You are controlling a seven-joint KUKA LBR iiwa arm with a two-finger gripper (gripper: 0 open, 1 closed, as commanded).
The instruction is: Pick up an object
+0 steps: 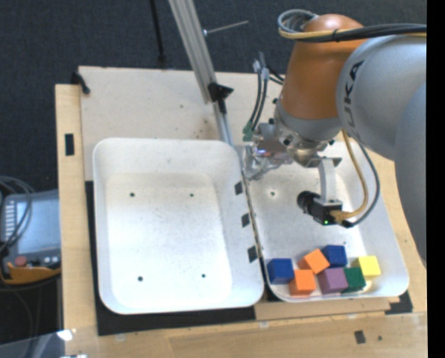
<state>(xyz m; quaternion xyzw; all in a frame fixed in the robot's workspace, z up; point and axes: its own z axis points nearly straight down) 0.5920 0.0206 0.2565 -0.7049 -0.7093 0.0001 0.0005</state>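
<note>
A: Status on the pick?

B: Not begun, by my reading. Gripper (261, 159) is at the right bin's (285, 218) far left corner, close by its left wall. I see no cube in it. Wide or closed: cannot tell.

A: Targets?

B: All at the right bin's near end, packed together, well apart from the gripper. None lifted.

A: Count.

B: Seven cubes.
- Two blue: blue cube (280, 269) toward the right bin's near left corner, second blue cube (335, 255) further along.
- Two orange: orange cube (316, 260) between the blues, second orange cube (303, 281) nearer the right bin's front rim.
- One purple cube (332, 280), one green cube (354, 278), and one yellow cube (369, 266), which is closest to the right bin's right wall.

A: Bins?

B: Two. Left bin (170, 222) abuts the right bin's left wall.

A: Remaining?

B: Everything, I judge: travel to the right bin's near end, descend, close on one cube, lift.
</note>
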